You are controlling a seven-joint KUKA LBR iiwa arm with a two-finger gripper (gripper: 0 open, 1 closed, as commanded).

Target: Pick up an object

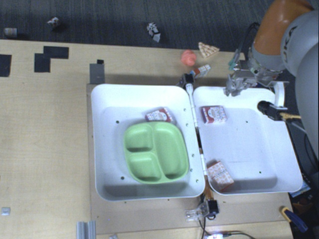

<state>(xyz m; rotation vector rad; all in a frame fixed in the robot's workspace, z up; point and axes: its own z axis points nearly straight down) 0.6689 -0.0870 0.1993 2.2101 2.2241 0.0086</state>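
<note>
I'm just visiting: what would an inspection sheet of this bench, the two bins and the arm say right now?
Surface: wooden bench bearing left bin and right bin.
Job's things: green divided tray and a red-white packet in the left bin; two packets in the right.
Clutter: pink ball and small bits behind the bins.
Grippers: gripper above the right bin's far edge, holding nothing seen.
Cables: wires at the near edge.
Surroundings: dark carpet.
</note>
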